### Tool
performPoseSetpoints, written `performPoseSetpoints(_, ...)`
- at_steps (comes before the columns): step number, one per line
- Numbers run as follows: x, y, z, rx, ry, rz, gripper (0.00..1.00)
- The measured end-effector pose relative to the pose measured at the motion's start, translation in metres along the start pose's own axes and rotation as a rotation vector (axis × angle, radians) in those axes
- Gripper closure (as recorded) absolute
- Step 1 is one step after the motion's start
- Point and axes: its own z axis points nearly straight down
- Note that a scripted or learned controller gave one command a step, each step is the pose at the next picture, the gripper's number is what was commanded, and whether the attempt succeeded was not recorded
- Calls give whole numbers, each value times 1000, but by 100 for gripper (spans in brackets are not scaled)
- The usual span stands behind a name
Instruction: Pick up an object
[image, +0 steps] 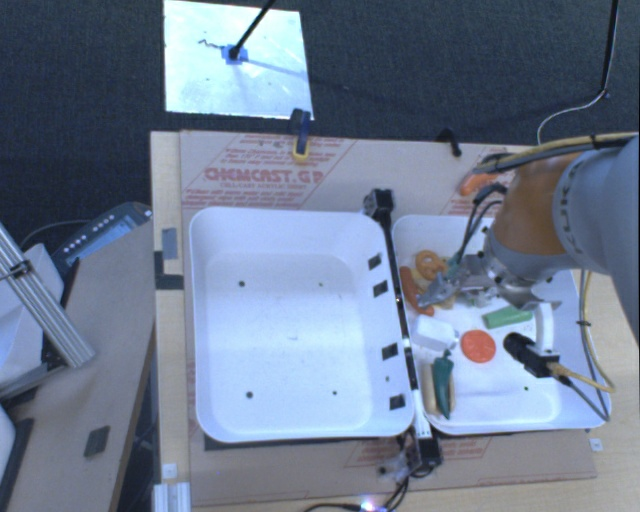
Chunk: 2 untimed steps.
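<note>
Overhead slanted view of the bench (250, 160) with two shallow white bins set side by side. The left bin (215, 300) offered its whole floor as open room, bounded by raised, rounded rims; a dark divider strip (393, 300) ran between the two bins where their rims met. The right bin (500, 405) was crowded in its near-left part and partly covered by the grey arm (590, 215), which entered from the right with its orange band (530, 210) above the wrist. The pincer (437, 291) hung low over the right bin's left half, near the divider; whether its fingers stood apart or together could not be told. The bench surface was a pale board printed with red lettering, lying on dark carpet (80, 100); a shiny square sheet (240, 60) lay beyond the far edge. Inside the right bin lay an orange ring (430, 263) just beside the pincer, a white block (436, 333) below it, an orange disc (478, 346), a green bar (507, 317), and a green and yellow piece (441, 385) near the front rim.
</note>
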Motion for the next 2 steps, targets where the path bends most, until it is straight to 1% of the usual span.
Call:
performPoseSetpoints(1,6,69,10,-1,-13,0,0)
performPoseSetpoints(2,6,83,11,1,-14,5,0)
